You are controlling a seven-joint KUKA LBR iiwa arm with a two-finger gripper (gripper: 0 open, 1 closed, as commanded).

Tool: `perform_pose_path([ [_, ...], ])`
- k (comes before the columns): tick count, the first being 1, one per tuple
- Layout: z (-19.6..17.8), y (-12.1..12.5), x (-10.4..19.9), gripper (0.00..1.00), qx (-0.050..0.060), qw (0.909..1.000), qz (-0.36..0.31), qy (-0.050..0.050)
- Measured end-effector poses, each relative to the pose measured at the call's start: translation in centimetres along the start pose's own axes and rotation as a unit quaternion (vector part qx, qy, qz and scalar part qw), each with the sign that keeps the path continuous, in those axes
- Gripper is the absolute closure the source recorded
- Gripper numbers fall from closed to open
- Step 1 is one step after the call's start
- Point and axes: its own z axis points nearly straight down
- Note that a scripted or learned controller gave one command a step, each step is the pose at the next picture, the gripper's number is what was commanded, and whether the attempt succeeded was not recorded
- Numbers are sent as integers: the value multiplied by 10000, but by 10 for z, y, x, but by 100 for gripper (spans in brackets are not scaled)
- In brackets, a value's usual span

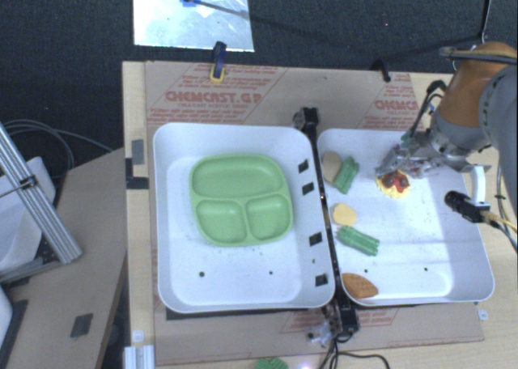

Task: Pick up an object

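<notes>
While low in the right white bin [453, 278], the two-finger gripper [398, 171] touches a red-and-yellow toy [395, 184] | grip state: cannot tell | green divided plastic tray [241, 199] lies in left bin [178, 278]

green divided tray [241, 199] in left bin [174, 278] | cardboard sheet [243, 88] beneath | shiny panel, perhaps foil [192, 2], behind

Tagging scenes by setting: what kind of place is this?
Probably a robotics lab test bench, not a kitchen. Two white bins sit side by side on a board; one holds a green divided tray, the other toy-like food pieces, with a robot arm reaching in.
</notes>
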Motion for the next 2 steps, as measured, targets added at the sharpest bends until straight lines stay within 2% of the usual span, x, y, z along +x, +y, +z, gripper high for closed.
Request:
perform_pose_path([
  [1, 1, 4, -7, 0, 62, 10000, 0, 40],
  [2, -16, 9, -10, 100, -72, 10000, -17, -34],
])
